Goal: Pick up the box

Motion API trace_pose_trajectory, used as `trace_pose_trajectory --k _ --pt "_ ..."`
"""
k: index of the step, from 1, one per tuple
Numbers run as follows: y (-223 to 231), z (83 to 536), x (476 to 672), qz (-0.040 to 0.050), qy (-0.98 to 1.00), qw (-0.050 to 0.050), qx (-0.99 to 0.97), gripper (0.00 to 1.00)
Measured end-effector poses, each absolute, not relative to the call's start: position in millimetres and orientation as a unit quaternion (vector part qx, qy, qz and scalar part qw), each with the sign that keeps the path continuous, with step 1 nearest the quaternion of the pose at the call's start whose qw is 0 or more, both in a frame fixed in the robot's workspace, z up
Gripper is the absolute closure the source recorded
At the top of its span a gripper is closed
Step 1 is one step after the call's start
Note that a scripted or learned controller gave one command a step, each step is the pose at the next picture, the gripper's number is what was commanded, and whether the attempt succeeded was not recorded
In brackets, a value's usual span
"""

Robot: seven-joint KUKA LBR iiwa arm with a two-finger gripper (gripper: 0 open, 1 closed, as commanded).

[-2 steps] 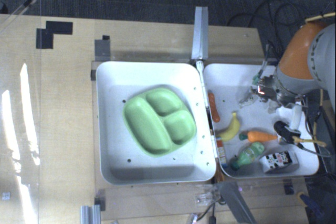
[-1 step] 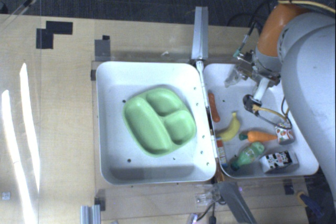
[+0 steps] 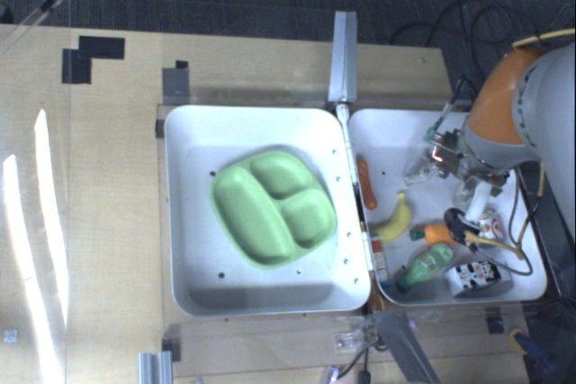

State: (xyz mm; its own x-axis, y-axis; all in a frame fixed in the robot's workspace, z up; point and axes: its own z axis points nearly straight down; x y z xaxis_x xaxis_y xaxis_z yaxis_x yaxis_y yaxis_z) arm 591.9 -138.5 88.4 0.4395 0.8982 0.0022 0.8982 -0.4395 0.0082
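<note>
The box point(image 3: 477, 276) is found in the right bin's point(image 3: 396, 135) near corner beside a green bottle point(image 3: 426, 266), a carrot point(image 3: 436, 234) and banana point(image 3: 395, 218) beyond, the gripper point(image 3: 447, 159) farther back, jaws' state undeterminable, and a green tray point(image 3: 273, 207) in the left bin point(image 3: 193, 283).

arm point(image 3: 531, 103): grey, orange band above wrist, reaching in from right
gripper point(image 3: 430, 165): pointed leftward, tilted down
</note>
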Motion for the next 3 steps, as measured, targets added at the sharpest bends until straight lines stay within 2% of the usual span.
trace_pose_trajectory --k 1,2,3 --pt "-171.9 87.2 622.1 0.0025 0.526 0.003 0.850 0.00" --pt "-148.8 86.8 638.5 0.0027 0.478 0.002 0.878 0.00" --pt "-129.8 151.1 662.6 0.0028 0.486 0.002 0.874 0.00"
